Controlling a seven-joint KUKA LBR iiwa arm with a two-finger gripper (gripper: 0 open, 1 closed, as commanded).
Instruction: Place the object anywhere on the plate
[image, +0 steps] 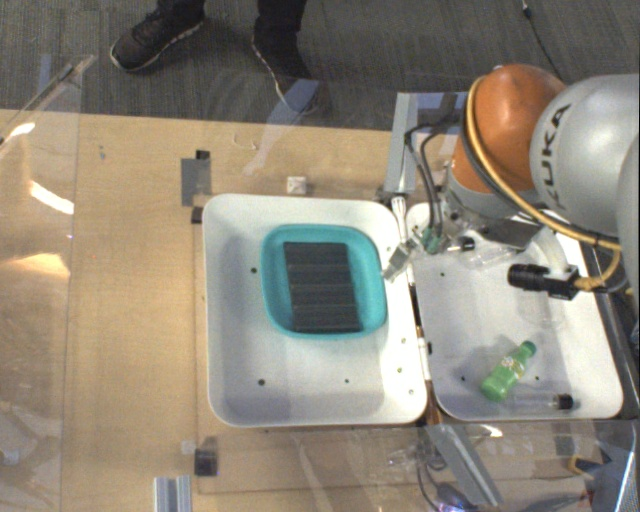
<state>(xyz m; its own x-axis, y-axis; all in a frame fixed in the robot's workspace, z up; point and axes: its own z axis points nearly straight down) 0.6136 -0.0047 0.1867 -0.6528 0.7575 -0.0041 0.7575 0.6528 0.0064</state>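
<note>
A teal plate (325, 280) with a dark ridged middle lies in the left white bin (240, 380), toward its back. A small green bottle (507, 371) lies on its side in the right white bin (590, 400), near the front. My gripper (405, 250) hangs over the rim between the two bins, just right of the plate's right edge and well behind the bottle. The arm's grey and orange wrist covers the back of the right bin. I see nothing held at the gripper.
A small white cube (295, 185) sits on the wooden bench behind the left bin. A black clamp (198, 180) stands at that bin's back left corner. A person's shoes (160, 35) are on the floor beyond the bench.
</note>
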